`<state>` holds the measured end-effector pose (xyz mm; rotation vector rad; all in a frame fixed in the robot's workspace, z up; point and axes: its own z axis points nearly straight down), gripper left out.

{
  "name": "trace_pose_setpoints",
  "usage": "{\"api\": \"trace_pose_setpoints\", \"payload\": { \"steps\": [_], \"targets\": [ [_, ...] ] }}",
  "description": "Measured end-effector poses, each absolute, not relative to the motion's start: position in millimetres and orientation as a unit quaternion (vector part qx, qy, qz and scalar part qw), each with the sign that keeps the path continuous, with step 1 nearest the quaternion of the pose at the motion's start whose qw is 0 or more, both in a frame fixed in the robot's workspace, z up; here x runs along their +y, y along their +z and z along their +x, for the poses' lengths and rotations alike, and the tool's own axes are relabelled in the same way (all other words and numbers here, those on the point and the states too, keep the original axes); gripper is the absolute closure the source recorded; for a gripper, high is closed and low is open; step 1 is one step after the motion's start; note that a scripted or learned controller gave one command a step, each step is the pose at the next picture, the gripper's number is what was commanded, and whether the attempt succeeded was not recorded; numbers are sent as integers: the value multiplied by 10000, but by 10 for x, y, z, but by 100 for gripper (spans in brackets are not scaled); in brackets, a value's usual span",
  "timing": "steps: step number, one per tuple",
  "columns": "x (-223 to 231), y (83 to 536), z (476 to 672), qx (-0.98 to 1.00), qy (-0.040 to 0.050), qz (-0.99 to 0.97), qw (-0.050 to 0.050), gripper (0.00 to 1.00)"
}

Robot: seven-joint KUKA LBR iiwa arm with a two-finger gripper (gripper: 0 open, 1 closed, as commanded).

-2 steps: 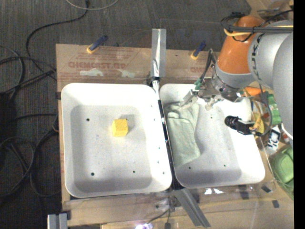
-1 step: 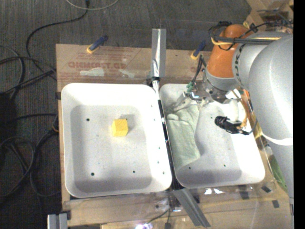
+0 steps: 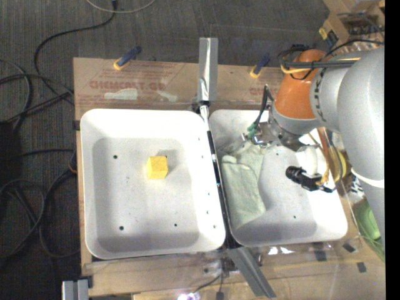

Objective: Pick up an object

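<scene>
While the arm (image 3: 356, 99) reaches in from the right side of the camera view, its gripper (image 3: 259, 136) stands over the upper left region of the right bin (image 3: 325, 227). It is close to that bin's far wall and near the junction between the two bins. The orange band (image 3: 294, 99) above the wrist sits over the far rim of the same bin. Whether the gripper is open or closed cannot be determined from this view.

Right bin contents: one pale green cloth (image 3: 244, 183). It lies crumpled along the bin's left wall, running from just below the gripper toward the near wall. Its upper end is directly beside the gripper; contact between the two cannot be confirmed.

Left bin (image 3: 100, 230) contents: one yellow block (image 3: 157, 167). It rests on the bin floor, slightly toward the far side of centre, well apart from every wall and well apart from the gripper.

Both bins sit side by side on the counter (image 3: 150, 80), a brown board with faded red print. A metal rail (image 3: 207, 67) runs from the far edge of the counter to the point where the bins meet. Two blue-handled clamps sit on the far edge: the first clamp (image 3: 127, 57) to the left of the rail, the second clamp (image 3: 259, 62) to its right. Black cables (image 3: 37, 61) lie on the dark floor beyond and to the left of the counter. Cardboard boxes (image 3: 350, 8) occupy the upper right corner.
</scene>
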<state>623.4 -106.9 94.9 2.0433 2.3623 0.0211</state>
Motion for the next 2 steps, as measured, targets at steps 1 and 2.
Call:
{"api": "trace_pose_setpoints", "payload": {
  "steps": [1, 2],
  "targets": [
    [-1370, 1620, 6294, 7454, -8, 6666, 5, 0],
    [-1854, 1847, 6363, 7167, -11, 6974, 4, 0]
  ]
}}
